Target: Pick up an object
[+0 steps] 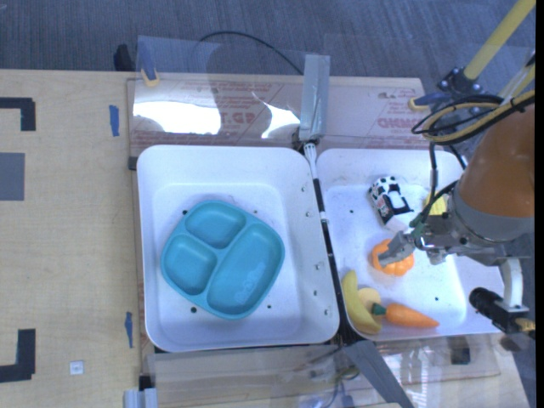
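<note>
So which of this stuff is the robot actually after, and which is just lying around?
In play: the gripper, down on the round orange fruit in the right bin.

Lying about: banana, carrot, black-and-white toy, blue divided plate in the left bin.

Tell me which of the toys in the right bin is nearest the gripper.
The round orange fruit: the gripper is right on it.

Red printing, mirrored and too blurred to read, stands on the clear panel (280,100) along the upper middle of the frame.
</note>
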`<state>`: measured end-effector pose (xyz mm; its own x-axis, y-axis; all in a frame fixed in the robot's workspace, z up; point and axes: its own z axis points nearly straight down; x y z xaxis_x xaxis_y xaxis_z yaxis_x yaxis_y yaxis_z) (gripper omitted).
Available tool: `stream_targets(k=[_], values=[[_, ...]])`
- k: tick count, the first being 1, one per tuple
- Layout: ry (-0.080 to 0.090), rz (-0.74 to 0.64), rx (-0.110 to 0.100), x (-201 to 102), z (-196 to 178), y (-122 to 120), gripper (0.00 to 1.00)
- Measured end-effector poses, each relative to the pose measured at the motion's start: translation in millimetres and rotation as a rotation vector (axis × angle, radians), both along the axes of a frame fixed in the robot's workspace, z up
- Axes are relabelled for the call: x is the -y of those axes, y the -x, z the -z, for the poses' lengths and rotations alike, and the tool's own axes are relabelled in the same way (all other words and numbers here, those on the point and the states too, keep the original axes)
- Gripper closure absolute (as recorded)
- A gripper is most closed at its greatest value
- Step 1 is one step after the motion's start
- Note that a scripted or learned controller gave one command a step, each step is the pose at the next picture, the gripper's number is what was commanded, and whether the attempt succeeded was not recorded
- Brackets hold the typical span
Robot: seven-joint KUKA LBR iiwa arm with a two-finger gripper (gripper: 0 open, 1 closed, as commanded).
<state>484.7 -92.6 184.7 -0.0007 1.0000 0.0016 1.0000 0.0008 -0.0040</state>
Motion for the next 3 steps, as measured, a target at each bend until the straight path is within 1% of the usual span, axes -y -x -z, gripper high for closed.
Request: stream_targets(k=[1, 2, 3], values=[[0.001, -0.046, 0.010, 1.6, 96.9, -43.4, 0.00], [0.003, -0.046, 0.014, 1.9, 86.2, -44.2, 1.00], [-0.001, 0.000, 0.011, -67.2, -2.9, -78.0, 1.00]])
